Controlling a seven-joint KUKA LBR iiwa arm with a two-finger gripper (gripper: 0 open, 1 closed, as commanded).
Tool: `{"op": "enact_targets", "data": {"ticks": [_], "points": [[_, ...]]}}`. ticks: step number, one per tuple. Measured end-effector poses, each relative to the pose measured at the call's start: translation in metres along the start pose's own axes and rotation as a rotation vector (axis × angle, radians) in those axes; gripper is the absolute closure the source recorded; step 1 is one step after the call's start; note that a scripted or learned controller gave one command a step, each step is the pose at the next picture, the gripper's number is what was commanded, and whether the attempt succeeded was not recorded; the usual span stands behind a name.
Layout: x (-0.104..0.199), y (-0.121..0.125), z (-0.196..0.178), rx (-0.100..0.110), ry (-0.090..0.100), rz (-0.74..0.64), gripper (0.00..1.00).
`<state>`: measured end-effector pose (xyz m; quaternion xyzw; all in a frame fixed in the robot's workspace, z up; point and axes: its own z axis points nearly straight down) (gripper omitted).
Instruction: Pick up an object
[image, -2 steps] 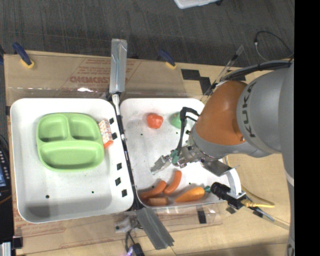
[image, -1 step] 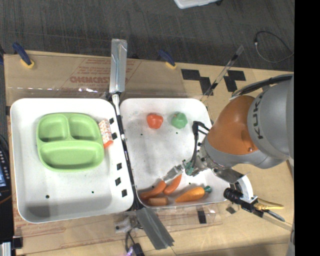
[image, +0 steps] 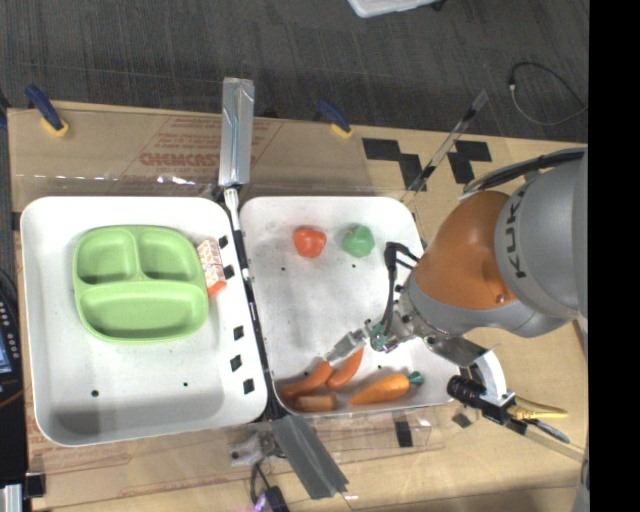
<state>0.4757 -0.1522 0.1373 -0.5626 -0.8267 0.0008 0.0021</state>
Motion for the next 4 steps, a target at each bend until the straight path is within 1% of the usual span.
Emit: {"op": "enact_targets", "data": {"ticks": [1, 2, 3, 4], "points": [[0.041, 0.017, 0.046, -0.001, 0.000, 0.102, 0.00], [-0.003, 0.081, 0.045, -0.004, -0.003, -0.154, 0.00], [0.008, 0.005, -0.056, -0.005, -0.005, -0.284, 0.00], [0.023, 0.010, 0.046, -0.003, -0.003, -0.244, 0.00]]}}
